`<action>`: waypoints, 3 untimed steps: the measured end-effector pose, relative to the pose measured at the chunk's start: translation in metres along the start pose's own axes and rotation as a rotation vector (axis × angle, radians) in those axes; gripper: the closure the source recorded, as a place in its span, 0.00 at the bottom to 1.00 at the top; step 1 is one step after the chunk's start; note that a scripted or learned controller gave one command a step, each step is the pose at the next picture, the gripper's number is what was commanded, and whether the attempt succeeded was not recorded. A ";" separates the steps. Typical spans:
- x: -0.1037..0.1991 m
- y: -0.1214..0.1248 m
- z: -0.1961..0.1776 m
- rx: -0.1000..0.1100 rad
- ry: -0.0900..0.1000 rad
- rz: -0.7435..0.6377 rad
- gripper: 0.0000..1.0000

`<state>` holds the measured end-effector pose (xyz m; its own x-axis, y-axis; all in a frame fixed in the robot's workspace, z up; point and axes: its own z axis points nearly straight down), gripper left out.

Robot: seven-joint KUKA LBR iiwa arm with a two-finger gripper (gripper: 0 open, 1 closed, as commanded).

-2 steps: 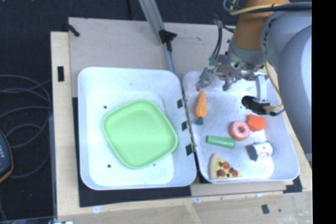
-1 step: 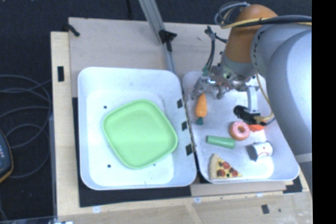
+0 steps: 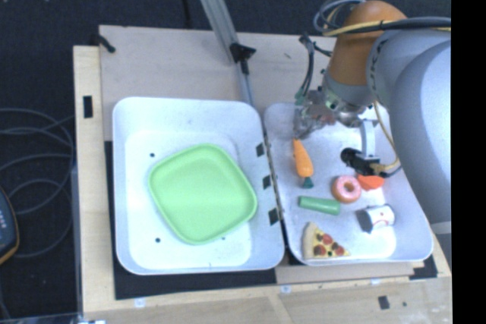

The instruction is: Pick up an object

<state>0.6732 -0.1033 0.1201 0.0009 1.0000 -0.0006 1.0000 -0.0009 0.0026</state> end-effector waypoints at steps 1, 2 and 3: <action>-0.006 -0.002 -0.062 -0.003 0.000 0.000 1.00; -0.006 0.000 -0.115 -0.003 0.000 -0.001 1.00; -0.007 -0.001 -0.081 0.004 -0.001 0.000 1.00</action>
<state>0.6720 -0.1104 0.2008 0.0009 1.0000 -0.0011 1.0000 -0.0009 -0.0018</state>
